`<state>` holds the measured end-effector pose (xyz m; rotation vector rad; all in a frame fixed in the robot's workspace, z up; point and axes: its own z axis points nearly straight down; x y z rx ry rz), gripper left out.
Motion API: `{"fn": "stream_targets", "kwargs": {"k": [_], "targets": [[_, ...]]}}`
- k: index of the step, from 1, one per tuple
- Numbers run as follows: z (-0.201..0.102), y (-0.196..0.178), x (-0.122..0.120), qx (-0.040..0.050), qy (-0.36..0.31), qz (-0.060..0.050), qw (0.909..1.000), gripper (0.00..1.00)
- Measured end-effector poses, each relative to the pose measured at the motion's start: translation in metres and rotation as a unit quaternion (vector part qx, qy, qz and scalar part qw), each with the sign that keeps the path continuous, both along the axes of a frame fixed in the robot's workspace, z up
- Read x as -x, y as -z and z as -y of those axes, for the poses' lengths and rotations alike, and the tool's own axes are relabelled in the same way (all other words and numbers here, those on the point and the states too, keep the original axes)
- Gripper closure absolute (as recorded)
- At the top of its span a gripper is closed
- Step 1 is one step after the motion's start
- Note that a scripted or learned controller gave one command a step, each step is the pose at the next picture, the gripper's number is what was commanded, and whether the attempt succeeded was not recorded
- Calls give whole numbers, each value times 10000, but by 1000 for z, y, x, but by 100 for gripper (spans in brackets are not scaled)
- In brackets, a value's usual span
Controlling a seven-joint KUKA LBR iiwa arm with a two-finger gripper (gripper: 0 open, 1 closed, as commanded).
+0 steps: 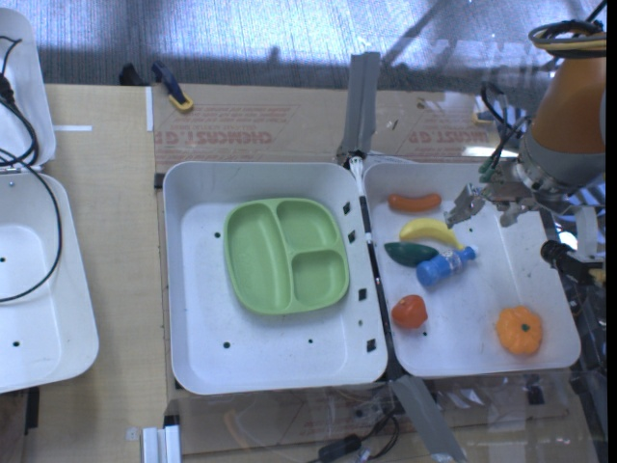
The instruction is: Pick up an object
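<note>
Gripper point(487, 204) is poised just right of the banana point(430, 231), fingers spread, nothing pinched. Banana lies in the right bin point(540, 287), between sausage point(415, 202) and bottle point(445, 265). Descent should be centred across the banana's narrow width, with the bottle avoided.

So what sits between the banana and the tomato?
In the camera view, the dark green vegetable and blue bottle lie between the banana and the tomato.

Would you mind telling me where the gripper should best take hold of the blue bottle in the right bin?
Probably across the middle of the blue bottle, from above. It lies on its side, slanted, cap toward the upper right, so fingers should close across its width. The banana and a dark green item crowd its upper-left side.
</note>
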<state>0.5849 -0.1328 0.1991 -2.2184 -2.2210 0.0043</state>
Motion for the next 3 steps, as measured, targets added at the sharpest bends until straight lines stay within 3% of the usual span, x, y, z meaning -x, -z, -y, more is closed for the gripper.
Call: {"fn": "stream_targets", "kwargs": {"k": [1,2,3], "targets": [[-6,108,-11,1,-329,13,9995,0],[-4,99,-11,1,-309,10,9995,100],[-85,8,-23,2,-979,16,9952,100]]}}
